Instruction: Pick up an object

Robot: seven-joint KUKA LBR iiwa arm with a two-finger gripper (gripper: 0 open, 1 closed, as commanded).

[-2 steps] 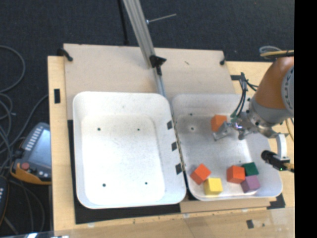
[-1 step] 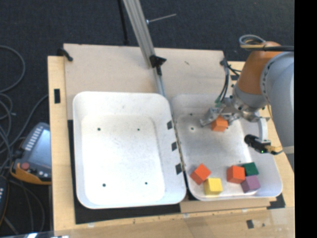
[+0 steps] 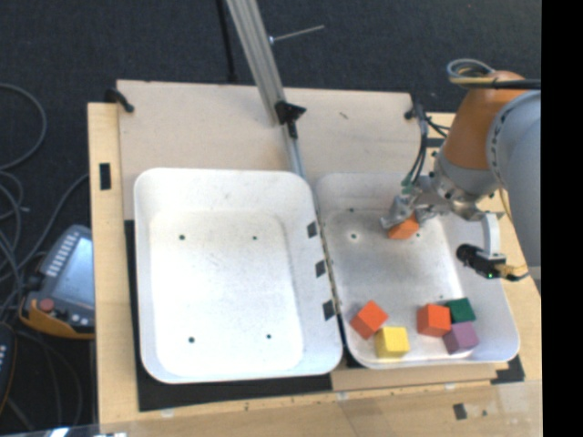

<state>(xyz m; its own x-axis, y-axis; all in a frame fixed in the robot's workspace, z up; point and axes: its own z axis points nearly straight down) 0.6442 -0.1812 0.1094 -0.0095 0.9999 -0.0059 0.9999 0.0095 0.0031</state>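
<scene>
Claw positioned over far part of right bin, closed on an orange block seen between the fingers. Block held clear of the other pieces, well apart from the cluster near the bin's near edge: second orange block, yellow block, red-orange block, green block, purple block. Left bin sits beside, on the tabletop. Judged light, rigid, probably wood or foam, not fragile; flat faces likely to give decent purchase, though painted surfaces may slip if pinched near a corner. Best hold judged across two opposite flat faces, at mid-height. Cannot tell whether grip is centred. No brands, labels or legible writing found on blocks, bins or arm.
</scene>
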